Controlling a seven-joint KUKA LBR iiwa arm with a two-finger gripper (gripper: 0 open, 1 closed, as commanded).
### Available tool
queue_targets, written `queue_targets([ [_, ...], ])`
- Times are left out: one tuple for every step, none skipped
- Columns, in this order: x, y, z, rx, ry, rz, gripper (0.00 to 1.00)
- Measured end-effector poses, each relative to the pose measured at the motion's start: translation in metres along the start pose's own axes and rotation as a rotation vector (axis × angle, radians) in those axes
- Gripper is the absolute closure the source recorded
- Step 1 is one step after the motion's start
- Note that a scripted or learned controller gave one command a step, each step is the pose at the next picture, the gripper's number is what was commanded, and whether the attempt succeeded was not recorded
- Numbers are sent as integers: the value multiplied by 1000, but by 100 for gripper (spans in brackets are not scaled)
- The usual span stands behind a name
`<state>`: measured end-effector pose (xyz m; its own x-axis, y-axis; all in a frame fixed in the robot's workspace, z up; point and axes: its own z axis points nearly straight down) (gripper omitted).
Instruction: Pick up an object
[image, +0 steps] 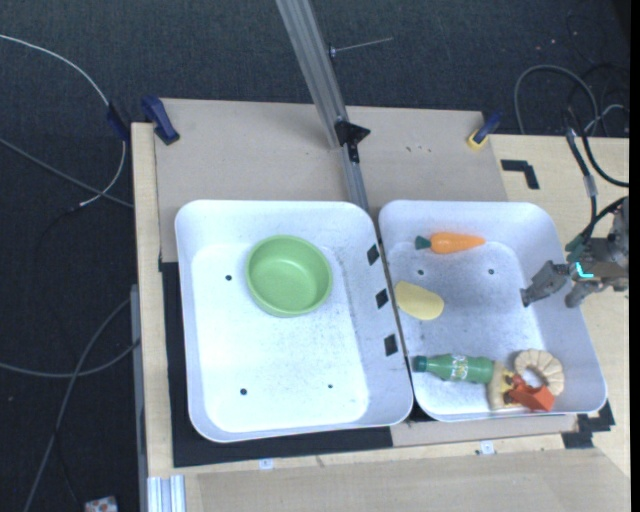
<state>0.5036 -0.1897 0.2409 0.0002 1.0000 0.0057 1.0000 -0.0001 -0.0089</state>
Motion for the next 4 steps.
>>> queue_targets([
  [0, 1, -2, -4, -1, 0, 0],
  [1, 6, 61, 4, 1, 0, 0],
  [-1, 9, 106, 5, 2, 1, 0],
  [0, 8, 149, 5, 3, 0, 0],
])
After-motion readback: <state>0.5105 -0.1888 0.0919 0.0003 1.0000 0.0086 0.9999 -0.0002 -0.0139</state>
